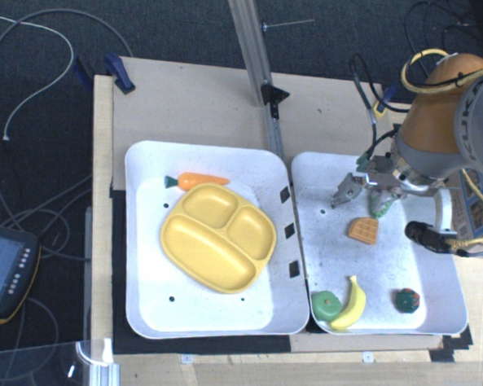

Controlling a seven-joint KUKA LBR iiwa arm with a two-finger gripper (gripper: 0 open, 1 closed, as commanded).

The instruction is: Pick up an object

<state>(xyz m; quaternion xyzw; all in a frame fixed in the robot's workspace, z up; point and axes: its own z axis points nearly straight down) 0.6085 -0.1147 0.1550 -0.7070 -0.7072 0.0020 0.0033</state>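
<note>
In the right bin (432, 273), my gripper (359, 203) hangs over the far half, open, with nothing between its fingers. A tan waffle piece (362, 230) lies just in front of the fingertips, apart from them. Near the bin's front edge a yellow banana (351, 303) leans against a green apple (326, 306). A small red and green fruit (406, 300) sits at the front right. The grey arm with its orange band (444, 86) reaches in from the right.
The left bin (142, 223) holds a yellow divided plate (218, 237) and an orange carrot (200, 180) behind it. A metal post (251, 42) rises behind the gap between the bins. Cables hang by the arm at the upper right.
</note>
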